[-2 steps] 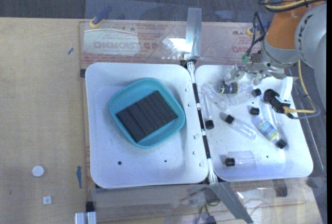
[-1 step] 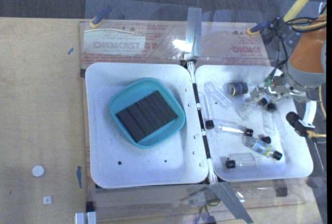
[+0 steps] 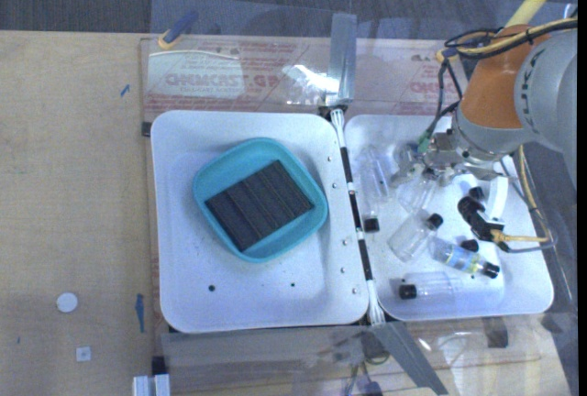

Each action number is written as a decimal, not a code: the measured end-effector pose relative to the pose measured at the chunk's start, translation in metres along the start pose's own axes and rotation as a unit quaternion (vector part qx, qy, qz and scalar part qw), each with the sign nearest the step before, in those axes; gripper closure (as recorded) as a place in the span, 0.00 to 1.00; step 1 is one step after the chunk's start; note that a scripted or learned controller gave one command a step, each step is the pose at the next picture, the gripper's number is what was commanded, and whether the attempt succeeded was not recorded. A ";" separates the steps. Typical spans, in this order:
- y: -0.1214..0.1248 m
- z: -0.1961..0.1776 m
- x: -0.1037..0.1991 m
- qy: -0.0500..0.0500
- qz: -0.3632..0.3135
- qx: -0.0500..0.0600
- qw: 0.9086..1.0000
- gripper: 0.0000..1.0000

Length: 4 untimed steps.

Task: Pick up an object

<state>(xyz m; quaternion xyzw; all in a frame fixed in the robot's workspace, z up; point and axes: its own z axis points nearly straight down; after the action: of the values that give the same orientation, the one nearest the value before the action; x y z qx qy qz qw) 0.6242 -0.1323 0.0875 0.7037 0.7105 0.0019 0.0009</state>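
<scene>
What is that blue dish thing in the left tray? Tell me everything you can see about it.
The blue dish is a shallow, squarish tray with rounded corners, teal and plastic-looking, lying flat near the middle of the left bin and turned at a slant to the bin's sides. A dark grey slab with ridges or stripes across it rests inside, covering most of its floor. Nothing else touches the dish; the arm is over the other bin.

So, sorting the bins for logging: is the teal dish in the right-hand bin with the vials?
No, the teal dish lies in the left bin, while the clear vials lie in the right bin.
</scene>
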 end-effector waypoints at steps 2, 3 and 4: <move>0.035 0.003 -0.039 -0.003 -0.003 0.016 1.000 0.00; 0.032 -0.004 -0.040 -0.003 -0.003 0.023 1.000 1.00; 0.013 -0.138 -0.001 -0.001 0.035 0.001 0.999 1.00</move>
<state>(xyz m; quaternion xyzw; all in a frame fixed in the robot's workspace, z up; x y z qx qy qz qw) 0.6365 -0.1335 0.2254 0.7282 0.6853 0.0003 0.0013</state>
